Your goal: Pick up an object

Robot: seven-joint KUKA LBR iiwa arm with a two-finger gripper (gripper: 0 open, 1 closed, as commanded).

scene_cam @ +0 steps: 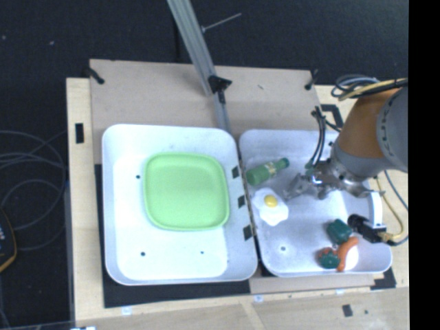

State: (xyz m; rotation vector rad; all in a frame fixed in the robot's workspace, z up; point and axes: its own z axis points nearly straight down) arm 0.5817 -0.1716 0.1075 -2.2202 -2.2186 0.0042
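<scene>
The right bin [295, 146] holds several small objects. A green bottle [265, 172] lies on its side near the bin's left wall. Just below it rests a white fried-egg toy [272, 209] with a yellow yolk. At the front right sit a dark green piece [338, 230], an orange and white piece [350, 251] and a small red and green piece [328, 258]. My gripper [303, 184] hangs low over the middle of the right bin, just right of the bottle and the egg. I see nothing held in it.
The left bin [124, 253] bears a light green square plate [185, 191]. A grey slanted pole [196, 40] rises from the back between the bins. The arm's orange band [361, 129] and cables stand over the right bin's right side.
</scene>
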